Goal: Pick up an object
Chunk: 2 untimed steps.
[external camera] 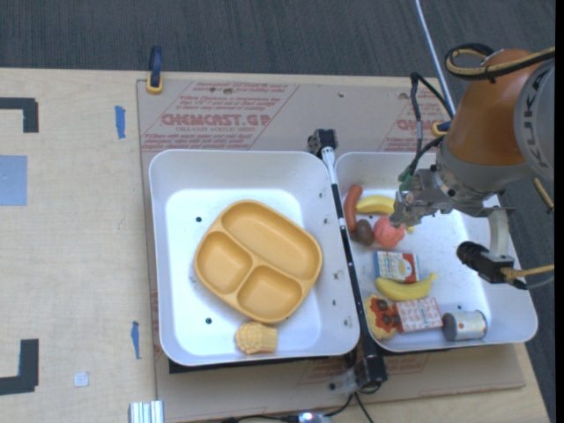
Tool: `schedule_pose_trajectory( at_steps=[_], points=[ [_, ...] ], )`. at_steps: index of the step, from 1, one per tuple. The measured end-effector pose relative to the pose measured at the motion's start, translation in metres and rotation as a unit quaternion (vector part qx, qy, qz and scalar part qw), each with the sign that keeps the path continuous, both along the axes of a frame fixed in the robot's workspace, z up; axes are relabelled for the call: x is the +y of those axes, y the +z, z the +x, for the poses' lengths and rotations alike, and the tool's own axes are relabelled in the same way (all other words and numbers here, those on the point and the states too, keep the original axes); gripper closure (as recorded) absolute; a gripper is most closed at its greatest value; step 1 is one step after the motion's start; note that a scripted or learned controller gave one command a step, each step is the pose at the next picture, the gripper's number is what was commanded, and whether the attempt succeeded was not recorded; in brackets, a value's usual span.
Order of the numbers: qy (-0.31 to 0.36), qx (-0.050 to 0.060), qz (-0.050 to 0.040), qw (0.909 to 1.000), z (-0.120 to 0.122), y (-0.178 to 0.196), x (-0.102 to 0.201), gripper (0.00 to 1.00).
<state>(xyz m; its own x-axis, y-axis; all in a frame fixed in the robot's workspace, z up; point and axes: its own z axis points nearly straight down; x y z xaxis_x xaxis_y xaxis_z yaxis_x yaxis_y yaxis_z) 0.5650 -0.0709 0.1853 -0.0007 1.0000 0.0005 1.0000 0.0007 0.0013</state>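
We've got the tool (407,211) low in the right white plastic bin (520,320), right over a round pink toy fruit (389,233); can't tell its grip.

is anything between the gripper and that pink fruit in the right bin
Nothing visible. The gripper hangs right over the pink fruit in the right bin. A banana, a hot dog and a brown piece crowd its left side, not the path down.
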Motion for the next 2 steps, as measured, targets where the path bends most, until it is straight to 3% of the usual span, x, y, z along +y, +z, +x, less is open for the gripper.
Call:
schedule_pose_trajectory(
  at_steps=[1, 2],
  points=[
    [0.000, 0.000, -0.0001, 1.0000, 0.000, 0.000, 0.000, 0.00],
    [-0.001, 0.000, -0.0009, 1.0000, 0.021, -0.099, -0.035, 0.00]
  ],
)
